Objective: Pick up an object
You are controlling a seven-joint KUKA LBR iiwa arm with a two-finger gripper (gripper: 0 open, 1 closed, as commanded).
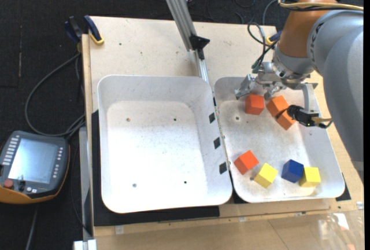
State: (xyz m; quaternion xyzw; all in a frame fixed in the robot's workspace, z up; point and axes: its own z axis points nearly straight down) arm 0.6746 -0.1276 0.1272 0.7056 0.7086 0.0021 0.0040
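The right bin (pixel 228 91) holds several small blocks. Three orange blocks lie at its far end: one (pixel 254 104) directly under the gripper, another (pixel 277 105) beside it, and a third (pixel 285 120) just in front. Nearer the front lie an orange block (pixel 247 161), a yellow block (pixel 266 175), a blue block (pixel 292 171) and a second yellow block (pixel 311 176). My gripper (pixel 260 90) hangs low over the far end of the right bin, right above the first orange block. Whether it touches that block I cannot tell.
The left bin (pixel 115 88) stands beside the right one, sharing a middle edge. A slanted aluminium bar (pixel 176 0) ends at the bins' far junction. A teach pendant (pixel 32 165) lies off the bench at left. A clamp (pixel 87 28) sits on the far left corner.
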